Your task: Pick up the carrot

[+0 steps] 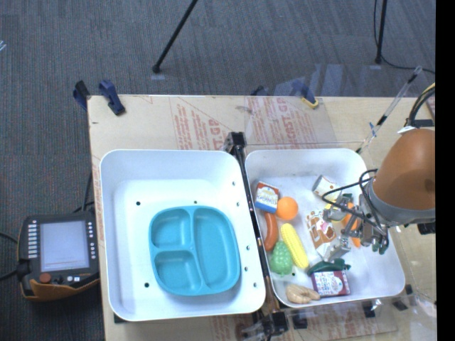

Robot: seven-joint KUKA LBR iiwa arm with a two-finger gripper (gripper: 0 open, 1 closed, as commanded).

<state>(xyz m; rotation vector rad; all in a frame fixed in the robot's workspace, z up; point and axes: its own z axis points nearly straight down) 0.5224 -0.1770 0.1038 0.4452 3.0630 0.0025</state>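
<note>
we hover our gripper (350, 227) over the carrot (348, 231) in the right bin (298, 158); its opening we cannot tell; next, descend and close.

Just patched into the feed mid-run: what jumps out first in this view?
The blue divided plate sits alone in the left bin. The right bin holds a clutter of toy food: an orange ball, a yellow corn cob, a green piece and small packets. The arm's claw hangs low over that bin's right side, next to something orange that may be the carrot.
</note>
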